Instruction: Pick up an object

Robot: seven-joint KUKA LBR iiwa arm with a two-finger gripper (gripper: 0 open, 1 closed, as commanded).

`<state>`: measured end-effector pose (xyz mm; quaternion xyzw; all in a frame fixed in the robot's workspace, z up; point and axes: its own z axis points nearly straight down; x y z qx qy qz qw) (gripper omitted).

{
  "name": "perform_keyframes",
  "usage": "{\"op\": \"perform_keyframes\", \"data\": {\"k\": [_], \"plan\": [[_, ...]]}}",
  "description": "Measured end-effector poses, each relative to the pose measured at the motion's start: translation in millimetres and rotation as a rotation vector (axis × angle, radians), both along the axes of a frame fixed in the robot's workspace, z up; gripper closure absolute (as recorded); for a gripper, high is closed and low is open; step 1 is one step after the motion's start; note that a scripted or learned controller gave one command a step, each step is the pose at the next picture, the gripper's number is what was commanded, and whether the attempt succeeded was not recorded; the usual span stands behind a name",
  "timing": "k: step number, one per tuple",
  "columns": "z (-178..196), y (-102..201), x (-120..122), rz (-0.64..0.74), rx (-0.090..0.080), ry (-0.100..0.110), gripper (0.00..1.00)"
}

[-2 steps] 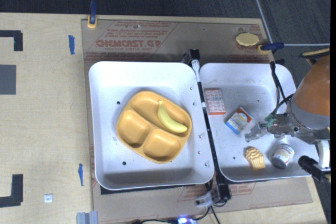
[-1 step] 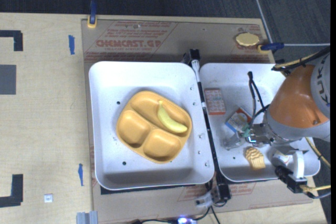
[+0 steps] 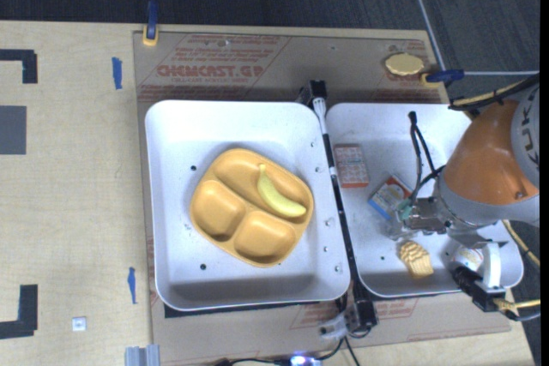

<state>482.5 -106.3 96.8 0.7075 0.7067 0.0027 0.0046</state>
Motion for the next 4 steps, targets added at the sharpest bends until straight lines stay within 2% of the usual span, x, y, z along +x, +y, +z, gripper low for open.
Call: {"op": "perform_keyframes", "data": {"k": [1,2,3,4], "plan": [[0,0,0,0.0,0.0,0.0,0.0],[-11,10,-2,0.0,0.001,0.007,0.0],[0,10,0,-0.001,0.0,0.0,1.0],[0,10,0,-0.001,0.0,0.001,0.0]]}}
